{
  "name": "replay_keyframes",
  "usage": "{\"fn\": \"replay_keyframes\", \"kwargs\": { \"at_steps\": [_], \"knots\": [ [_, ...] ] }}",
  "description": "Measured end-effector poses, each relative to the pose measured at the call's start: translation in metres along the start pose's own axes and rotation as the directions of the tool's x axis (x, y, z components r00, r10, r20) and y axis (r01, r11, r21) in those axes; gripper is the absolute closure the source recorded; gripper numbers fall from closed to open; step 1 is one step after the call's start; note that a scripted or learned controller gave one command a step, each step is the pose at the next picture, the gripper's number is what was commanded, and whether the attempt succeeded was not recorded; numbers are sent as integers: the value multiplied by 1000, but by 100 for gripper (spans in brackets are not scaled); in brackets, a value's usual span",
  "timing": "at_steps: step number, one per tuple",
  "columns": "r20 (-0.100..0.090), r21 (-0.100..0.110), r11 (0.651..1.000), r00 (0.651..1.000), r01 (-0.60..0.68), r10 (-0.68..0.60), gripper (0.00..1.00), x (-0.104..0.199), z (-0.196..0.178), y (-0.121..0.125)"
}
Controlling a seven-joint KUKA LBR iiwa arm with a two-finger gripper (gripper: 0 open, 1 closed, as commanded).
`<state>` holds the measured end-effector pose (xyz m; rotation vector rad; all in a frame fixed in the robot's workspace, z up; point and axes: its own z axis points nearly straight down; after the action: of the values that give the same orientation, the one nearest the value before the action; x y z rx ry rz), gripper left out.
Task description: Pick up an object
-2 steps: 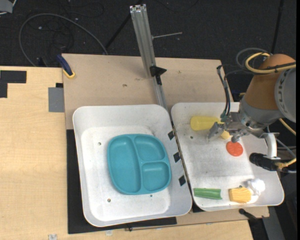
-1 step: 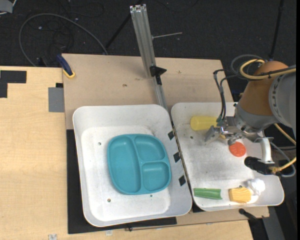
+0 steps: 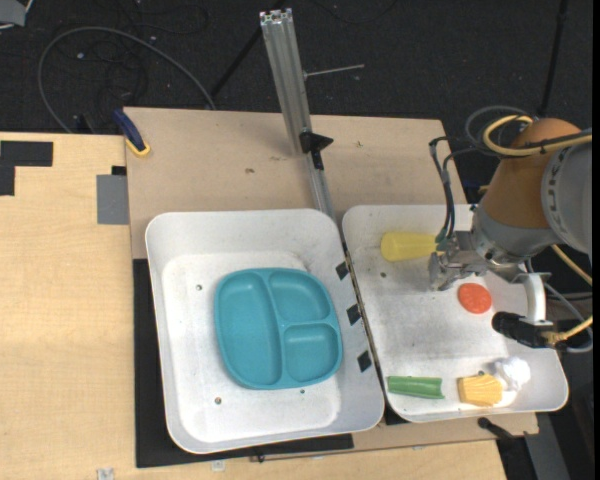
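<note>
Seeing a stubby yellow cylinder-like piece (image 3: pixel 408 246) lying in the upper left part of the right bin (image 3: pixel 420 328), plain bright yellow with rounded ends, resting on the white floor near the bin's far rim. Finding the gripper (image 3: pixel 447 265) hanging just beside its right end, under the grey wrist and orange band of the arm (image 3: pixel 525 193). Failing to make out whether metal and yellow are touching there (dark cables and the wrist body crowding that spot), and likewise unable to tell whether the gripper is standing apart or closed. Reading the yellow piece's long axis as running left to right across the view, roughly level, its right end pointing at the gripper and its left end toward the divide between the bins. Noting a round red piece (image 3: pixel 474 298) just below and right of the gripper, apart from the yellow one. Spotting a green oblong piece (image 3: pixel 415 387) along the near rim, and a small yellow-and-white item (image 3: pixel 483 391) to its right, its exact form being too small to settle. Seeing a teal divided plate (image 3: pixel 277 326) sitting in the left bin (image 3: pixel 180 268).
</note>
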<state>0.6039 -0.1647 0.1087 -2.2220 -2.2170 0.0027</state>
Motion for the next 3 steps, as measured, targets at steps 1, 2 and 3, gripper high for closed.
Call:
{"fn": "replay_keyframes", "kwargs": {
  "at_steps": [1, 2, 3],
  "knots": [
    [2, -5, 1000, 1000, 0, 0, 100, -6, -50, -7],
    [1, -5, 1000, 1000, 3, -3, 100, -6, -93, -6],
    [1, -3, 1000, 1000, 3, -3, 100, -7, -103, -6]
  ]
}}
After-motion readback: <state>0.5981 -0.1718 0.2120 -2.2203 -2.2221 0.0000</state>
